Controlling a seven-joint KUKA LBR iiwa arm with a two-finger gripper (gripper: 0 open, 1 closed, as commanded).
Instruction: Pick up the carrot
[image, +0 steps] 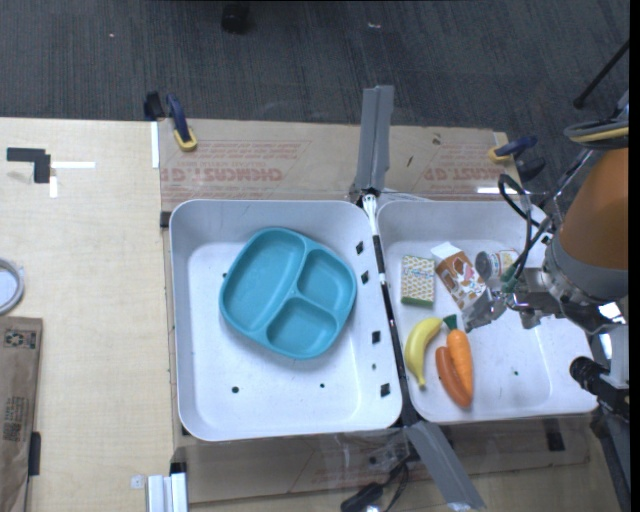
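Observation:
The orange carrot (457, 368) with a small green top lies in the right bin (520, 385), near its front left, pointing toward the front edge. My gripper (487, 306) hangs just above and to the right of the carrot's green end, reaching in from the right. Nothing shows in its grasp.
A yellow banana (420, 349) lies right beside the carrot on its left. Behind them are a speckled sponge-like block (418, 280), a small carton (457, 277) and a metal can (491, 265). The left bin (200, 380) holds a blue divided plate (289, 292).

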